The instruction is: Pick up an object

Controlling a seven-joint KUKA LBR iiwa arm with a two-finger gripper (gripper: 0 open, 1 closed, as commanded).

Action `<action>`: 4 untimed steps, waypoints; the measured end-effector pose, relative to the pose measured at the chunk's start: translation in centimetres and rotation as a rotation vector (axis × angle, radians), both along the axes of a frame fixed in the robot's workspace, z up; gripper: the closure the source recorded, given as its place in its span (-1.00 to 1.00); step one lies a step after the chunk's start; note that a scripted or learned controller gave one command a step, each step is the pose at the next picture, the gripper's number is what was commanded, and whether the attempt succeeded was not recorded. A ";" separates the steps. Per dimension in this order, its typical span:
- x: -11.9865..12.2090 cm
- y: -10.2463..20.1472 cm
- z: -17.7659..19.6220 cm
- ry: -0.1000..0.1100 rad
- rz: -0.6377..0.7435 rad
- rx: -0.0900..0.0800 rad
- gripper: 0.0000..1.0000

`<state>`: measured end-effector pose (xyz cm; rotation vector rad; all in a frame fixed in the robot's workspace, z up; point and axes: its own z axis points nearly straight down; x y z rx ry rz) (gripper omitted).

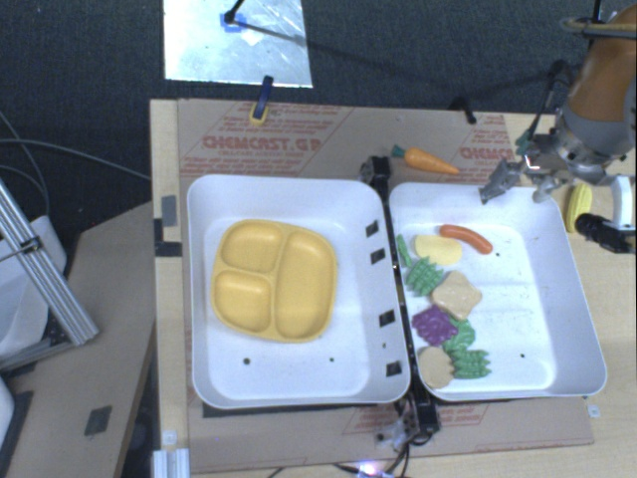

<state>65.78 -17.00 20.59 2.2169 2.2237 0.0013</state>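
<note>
2 white bins [299, 391]. Yellow 3-compartment plate [275, 279]. Orange carrot [430, 161], red sausage [466, 237], purple cabbage [434, 324], tan bread slice [457, 295], green leafy pieces [422, 276].

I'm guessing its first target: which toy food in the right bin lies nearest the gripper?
The red sausage. It lies at the top of the food cluster, closest to the gripper above the bin's far edge; the bread slice and purple piece sit farther down.
</note>
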 end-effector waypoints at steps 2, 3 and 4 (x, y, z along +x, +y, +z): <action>-1.9 11.4 -10.6 -0.011 -0.014 -0.020 -1.00; -1.9 12.2 -9.7 -0.009 -0.009 -0.009 1.00; -6.0 18.7 -2.0 0.003 0.002 0.001 1.00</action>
